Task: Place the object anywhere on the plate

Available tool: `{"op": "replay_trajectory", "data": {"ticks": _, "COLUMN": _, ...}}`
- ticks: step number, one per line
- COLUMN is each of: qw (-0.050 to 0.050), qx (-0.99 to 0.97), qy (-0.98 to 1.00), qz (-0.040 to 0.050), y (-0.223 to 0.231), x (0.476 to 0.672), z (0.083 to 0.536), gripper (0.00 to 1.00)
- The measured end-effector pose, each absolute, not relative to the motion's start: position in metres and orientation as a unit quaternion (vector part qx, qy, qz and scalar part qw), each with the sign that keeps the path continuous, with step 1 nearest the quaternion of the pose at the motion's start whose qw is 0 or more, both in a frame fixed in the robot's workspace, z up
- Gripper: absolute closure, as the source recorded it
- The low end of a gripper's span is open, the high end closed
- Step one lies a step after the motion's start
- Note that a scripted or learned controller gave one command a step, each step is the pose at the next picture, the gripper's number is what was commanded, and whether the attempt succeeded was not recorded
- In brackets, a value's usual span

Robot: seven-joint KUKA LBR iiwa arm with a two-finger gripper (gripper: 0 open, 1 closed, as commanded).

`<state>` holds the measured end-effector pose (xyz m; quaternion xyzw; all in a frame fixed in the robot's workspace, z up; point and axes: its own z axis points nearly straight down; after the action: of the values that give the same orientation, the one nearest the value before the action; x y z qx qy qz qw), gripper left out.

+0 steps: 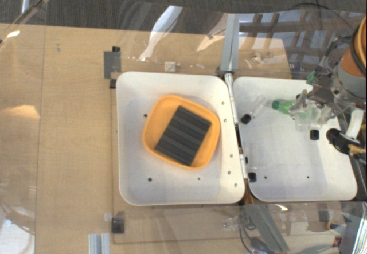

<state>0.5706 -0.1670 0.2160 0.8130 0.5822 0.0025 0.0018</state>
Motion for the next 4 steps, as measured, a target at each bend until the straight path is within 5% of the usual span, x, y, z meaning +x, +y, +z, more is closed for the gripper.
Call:
{"op": "replay_trajectory", "data": {"ticks": 1, "qw": 0.001, "qx": 0.771, "qy": 0.637, "qz": 0.0010, "y": -0.150, "x": 0.615, "z": 0.184, "gripper": 1.00}}
{"op": "replay_trajectory", "data": {"ticks": 2, "qw": 0.002, "qx": 0.710, "qy": 0.704, "qz": 0.0014, "y": -0.127, "x": 0.651, "z": 0.204, "gripper": 1.00}}
{"op": "replay_trajectory", "data": {"ticks": 4, "qw": 0.002, "qx": 0.635, "qy": 0.772, "qz": 0.0015, "y": -0.080, "x": 0.670, "z": 0.186, "gripper": 1.00}}
